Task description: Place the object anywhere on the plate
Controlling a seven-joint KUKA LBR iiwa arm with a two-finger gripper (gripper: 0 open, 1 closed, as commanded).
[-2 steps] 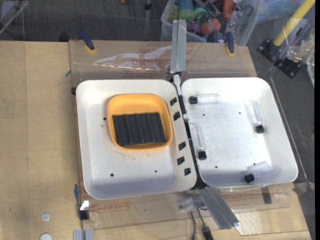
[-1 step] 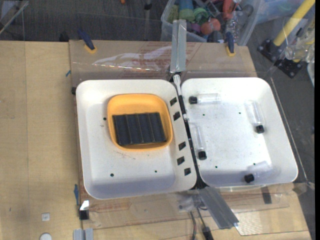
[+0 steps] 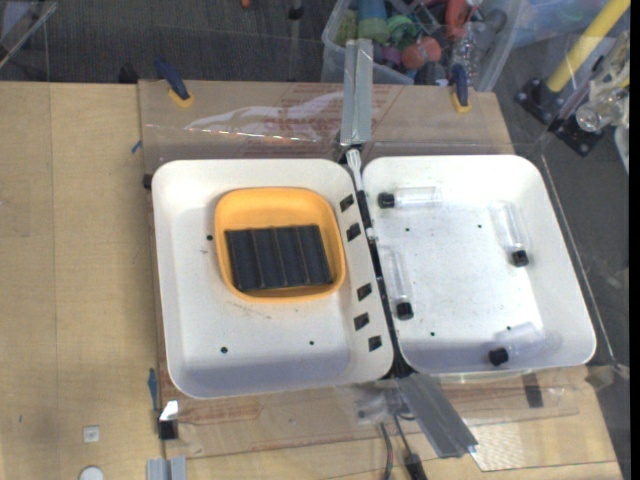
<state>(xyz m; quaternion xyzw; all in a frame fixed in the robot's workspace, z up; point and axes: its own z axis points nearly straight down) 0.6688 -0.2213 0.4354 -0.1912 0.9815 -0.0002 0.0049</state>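
Although the task asked for a placement, the dark ribbed rectangular block (image 3: 278,258) already lay flat inside the shallow orange plastic plate (image 3: 232,211), near its middle and slightly toward the front rim. Its long axis ran left to right across the view, its ribs front to back. The plate sat in the left white bin (image 3: 190,338), so the block lay across the central divider from the side the arm enters. Whether the gripper was wide, narrow or holding anything could not be told. Four clear black-capped tubes (image 3: 510,230) lay scattered in the right white bin (image 3: 450,268).
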